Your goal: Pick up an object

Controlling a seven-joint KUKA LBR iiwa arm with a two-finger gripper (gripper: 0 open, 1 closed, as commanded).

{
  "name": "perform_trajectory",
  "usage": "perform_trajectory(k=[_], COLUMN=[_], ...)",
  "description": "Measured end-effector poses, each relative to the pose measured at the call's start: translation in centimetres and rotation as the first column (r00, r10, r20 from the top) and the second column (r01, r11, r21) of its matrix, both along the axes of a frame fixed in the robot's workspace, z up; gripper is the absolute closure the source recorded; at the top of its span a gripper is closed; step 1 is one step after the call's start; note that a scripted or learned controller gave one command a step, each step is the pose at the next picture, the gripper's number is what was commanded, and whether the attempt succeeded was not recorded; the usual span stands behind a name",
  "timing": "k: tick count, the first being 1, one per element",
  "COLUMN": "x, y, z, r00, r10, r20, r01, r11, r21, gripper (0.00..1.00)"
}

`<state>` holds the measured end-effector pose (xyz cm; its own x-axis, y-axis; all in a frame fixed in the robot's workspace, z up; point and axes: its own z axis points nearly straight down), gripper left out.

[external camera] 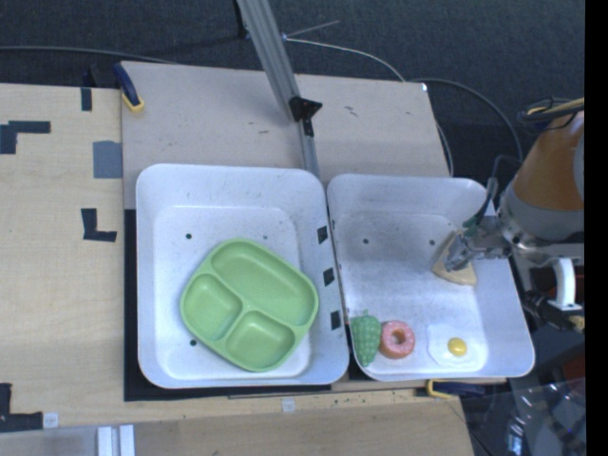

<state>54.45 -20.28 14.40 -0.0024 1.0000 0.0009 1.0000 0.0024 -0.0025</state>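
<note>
In the right bin (408, 207), a tan wedge-shaped piece of toy food (459, 275) lies near the right wall. My gripper (458, 252) is low over it, right at its upper edge, reaching in from the right under the grey and orange arm (551, 183). Along the bin's front edge lie a green knobbly toy (366, 339), a pink-frosted donut (397, 339) and a toy fried egg (456, 348). Whether the tan piece is gripped or merely touched is unclear from this angle.
The left bin (161, 255) holds a light green divided plate (249, 304). A slanted metal bar (271, 46) runs from the top down to the seam between the bins. Cables (399, 69) trail over the bench behind the right bin.
</note>
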Motion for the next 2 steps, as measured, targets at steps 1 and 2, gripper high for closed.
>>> perform_trajectory(k=[1, 2], x=[0.6, 0.4], y=[0.1, 0.2], z=[6.2, 10.5], r00=[1.000, 1.000], r10=[0.000, 0.000], r20=[0.007, 0.006], r01=[0.000, 0.000], r11=[1.000, 1.000], r21=[-0.003, -0.002], gripper=[1.00, 1.00])
